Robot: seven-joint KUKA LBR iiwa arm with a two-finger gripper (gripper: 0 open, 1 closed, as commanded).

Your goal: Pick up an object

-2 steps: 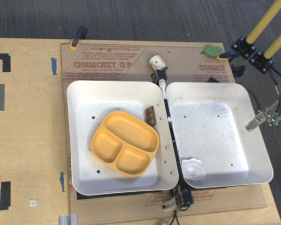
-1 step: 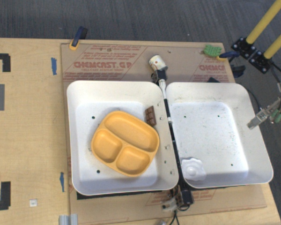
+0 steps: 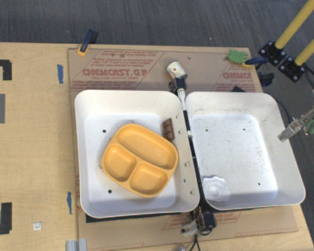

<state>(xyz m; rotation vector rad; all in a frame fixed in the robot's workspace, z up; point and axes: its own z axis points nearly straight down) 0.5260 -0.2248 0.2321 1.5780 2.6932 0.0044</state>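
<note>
Two shallow white bins sit side by side on the bench (image 3: 31, 140), resting on a sheet of brown cardboard (image 3: 125, 69) printed with red lettering. In the left bin (image 3: 89, 114) lies a yellow divided plate (image 3: 140, 159), turned at an angle, with one long compartment toward the upper right and two smaller ones toward the lower left; it rests flat on the bin floor, roughly in the middle. Just beside the plate's upper right edge, against the wall the bins share, is a small dark brown piece (image 3: 168, 129), too small to make out what it is. The right bin (image 3: 235, 140) has a speckled floor, and a small white lumpy object (image 3: 216, 187) sits in its lower left corner, close to the shared wall. A dark strip (image 3: 191, 150) runs along the gap between the bins, with a white-capped fitting (image 3: 174, 69) at its far end. A blue and yellow clamp (image 3: 87, 41) grips the cardboard's far left corner, and a green clamp (image 3: 238, 56) sits at its far right corner. At the right edge, beyond the right bin's outer wall, a small metallic part that may be the gripper (image 3: 301, 125) pokes in, well apart from everything in the bins; whether it is wide or narrow I cannot tell. Yellow poles (image 3: 301, 15) slant across the upper right corner.
</note>
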